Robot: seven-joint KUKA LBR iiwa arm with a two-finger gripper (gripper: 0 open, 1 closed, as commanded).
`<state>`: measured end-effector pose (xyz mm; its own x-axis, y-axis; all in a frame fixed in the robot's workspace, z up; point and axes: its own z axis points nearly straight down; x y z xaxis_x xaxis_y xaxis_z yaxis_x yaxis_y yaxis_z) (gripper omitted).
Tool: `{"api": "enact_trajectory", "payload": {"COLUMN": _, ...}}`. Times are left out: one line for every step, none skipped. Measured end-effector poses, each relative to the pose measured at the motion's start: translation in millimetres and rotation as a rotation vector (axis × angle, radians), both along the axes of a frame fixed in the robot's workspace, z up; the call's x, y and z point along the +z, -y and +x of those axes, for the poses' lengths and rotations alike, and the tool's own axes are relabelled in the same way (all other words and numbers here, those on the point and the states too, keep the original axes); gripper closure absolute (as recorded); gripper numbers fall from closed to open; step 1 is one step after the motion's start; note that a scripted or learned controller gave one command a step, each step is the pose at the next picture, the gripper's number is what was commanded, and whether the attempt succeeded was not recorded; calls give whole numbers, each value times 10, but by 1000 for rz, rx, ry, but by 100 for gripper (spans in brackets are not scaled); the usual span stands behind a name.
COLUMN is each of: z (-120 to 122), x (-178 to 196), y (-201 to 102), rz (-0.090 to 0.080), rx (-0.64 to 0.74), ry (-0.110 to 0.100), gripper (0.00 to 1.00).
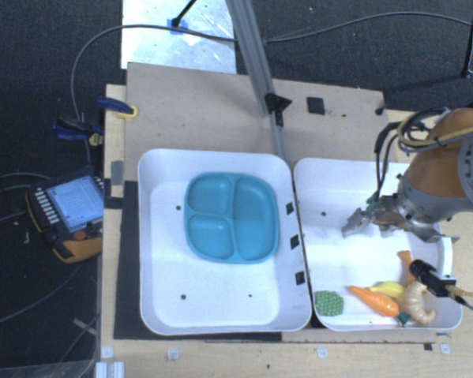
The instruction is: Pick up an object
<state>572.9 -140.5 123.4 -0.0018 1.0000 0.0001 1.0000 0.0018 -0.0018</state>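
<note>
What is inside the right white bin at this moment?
In the right bin, near its front edge: a green round item, an orange carrot, a yellow piece and a beige piece. The gripper hangs above them. The arm covers the bin's right part.

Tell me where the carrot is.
The carrot lies in the right bin, near its front edge, between the green ball and the beige toy.

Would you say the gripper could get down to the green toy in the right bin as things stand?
Probably yes. The gripper hangs over the right bin, and the green toy lies by itself near the bin's front left corner, apart from the orange carrot. The nearby bin wall may crowd it.
</note>
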Motion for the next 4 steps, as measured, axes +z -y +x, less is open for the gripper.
{"api": "enact_trajectory", "payload": {"z": 22, "x": -372, "y": 1, "rz": -1, "rx": -1, "ry": 6, "gripper": 0}}
{"api": "enact_trajectory", "payload": {"z": 44, "x": -239, "y": 3, "rz": -2, "rx": 0, "ry": 14, "gripper": 100}}
{"api": "enact_trajectory", "payload": {"z": 96, "x": 405, "y": -5, "rz": -2, "rx": 3, "ry": 10, "gripper": 100}}
{"api": "enact_trajectory", "payload": {"z": 114, "x": 951, "y": -3, "rz": -2, "rx": 4, "ry": 9, "gripper": 100}}
